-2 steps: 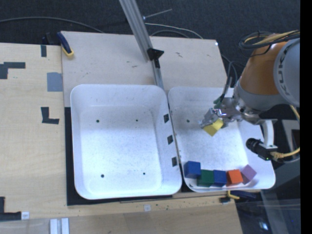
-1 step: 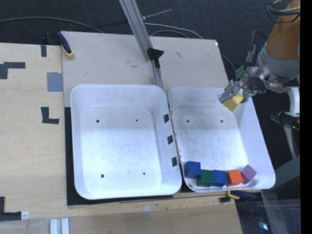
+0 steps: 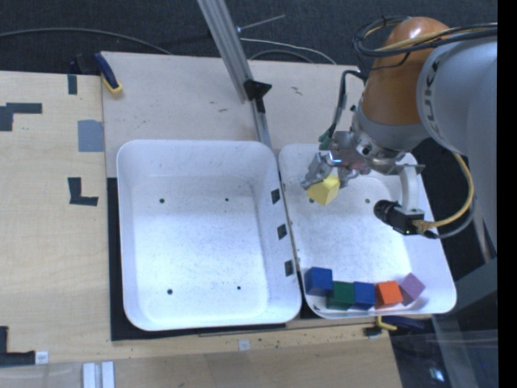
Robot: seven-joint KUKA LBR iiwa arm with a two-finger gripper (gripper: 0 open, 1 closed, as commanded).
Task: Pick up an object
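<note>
My gripper hangs over the upper left part of the right bin, shut on a yellow block that sits between its fingertips, lifted off the bin floor. Along the near edge of the same bin lie several blocks: a blue one, a green one, a second blue one, an orange one and a purple one.
The left bin stands beside the right one, their rims touching. A slanted metal rail runs from the top down to the bins' junction. The arm's body and a black cable fitting overhang the right bin's right side.
</note>
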